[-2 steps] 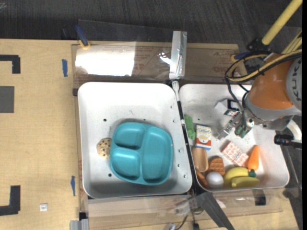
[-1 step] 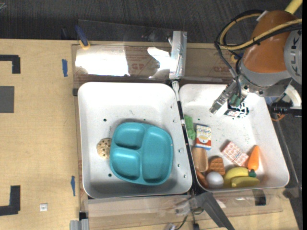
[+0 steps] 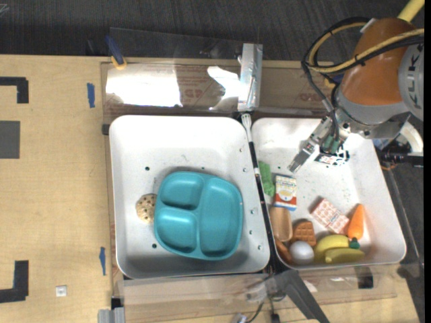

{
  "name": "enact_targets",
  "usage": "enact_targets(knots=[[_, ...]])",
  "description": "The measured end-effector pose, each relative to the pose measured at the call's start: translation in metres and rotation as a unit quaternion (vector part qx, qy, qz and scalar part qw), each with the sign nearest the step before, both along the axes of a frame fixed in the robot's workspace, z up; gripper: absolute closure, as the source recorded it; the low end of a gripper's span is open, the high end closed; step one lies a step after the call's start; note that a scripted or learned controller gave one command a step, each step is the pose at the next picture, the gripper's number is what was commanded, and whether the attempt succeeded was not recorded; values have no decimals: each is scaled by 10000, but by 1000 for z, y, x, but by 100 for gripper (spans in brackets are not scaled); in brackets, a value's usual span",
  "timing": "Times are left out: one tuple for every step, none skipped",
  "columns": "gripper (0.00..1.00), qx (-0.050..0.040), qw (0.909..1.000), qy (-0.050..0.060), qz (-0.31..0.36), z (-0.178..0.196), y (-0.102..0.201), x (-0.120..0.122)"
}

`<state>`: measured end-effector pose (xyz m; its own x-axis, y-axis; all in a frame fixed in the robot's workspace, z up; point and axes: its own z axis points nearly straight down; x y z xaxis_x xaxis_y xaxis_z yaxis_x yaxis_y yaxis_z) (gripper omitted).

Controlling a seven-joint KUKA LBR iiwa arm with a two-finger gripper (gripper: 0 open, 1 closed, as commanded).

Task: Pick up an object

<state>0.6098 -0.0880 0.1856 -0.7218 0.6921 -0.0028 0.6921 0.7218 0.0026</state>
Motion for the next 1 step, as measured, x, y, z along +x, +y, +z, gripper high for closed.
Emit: enact_targets(knots=[[0, 2, 9950, 36, -1002, -79, -29, -73]])
